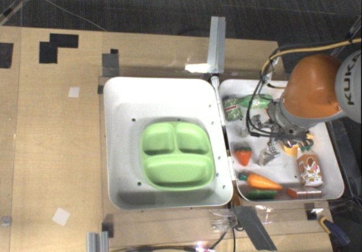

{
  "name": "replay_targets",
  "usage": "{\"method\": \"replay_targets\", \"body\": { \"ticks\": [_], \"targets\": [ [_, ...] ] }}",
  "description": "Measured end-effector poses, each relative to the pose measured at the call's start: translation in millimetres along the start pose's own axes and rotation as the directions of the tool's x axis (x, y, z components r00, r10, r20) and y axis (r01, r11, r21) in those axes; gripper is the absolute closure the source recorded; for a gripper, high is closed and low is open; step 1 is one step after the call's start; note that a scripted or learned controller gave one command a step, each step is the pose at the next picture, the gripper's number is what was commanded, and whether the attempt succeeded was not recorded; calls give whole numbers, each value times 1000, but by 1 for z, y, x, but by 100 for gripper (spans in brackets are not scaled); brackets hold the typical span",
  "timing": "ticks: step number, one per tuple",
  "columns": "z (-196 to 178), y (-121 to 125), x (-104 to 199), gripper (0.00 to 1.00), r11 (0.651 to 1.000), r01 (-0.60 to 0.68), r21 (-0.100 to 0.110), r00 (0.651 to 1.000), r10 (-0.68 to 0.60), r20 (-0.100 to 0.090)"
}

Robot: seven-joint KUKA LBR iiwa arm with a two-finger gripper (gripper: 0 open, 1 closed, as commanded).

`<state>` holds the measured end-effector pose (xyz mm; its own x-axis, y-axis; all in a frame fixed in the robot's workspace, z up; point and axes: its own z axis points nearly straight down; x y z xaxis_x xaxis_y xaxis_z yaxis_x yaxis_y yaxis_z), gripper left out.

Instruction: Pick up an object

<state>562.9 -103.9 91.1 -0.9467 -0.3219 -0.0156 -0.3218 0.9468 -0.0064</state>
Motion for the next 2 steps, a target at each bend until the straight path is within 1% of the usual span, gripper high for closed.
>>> {"method": "replay_targets", "body": {
  "ticks": [1,2],
  "targets": [
    [3,-9,-69,0,995,101,-2,995,-101,-1],
    [3,1,-65,0,968,250,-3,968,-250,-1]
  ]
}}
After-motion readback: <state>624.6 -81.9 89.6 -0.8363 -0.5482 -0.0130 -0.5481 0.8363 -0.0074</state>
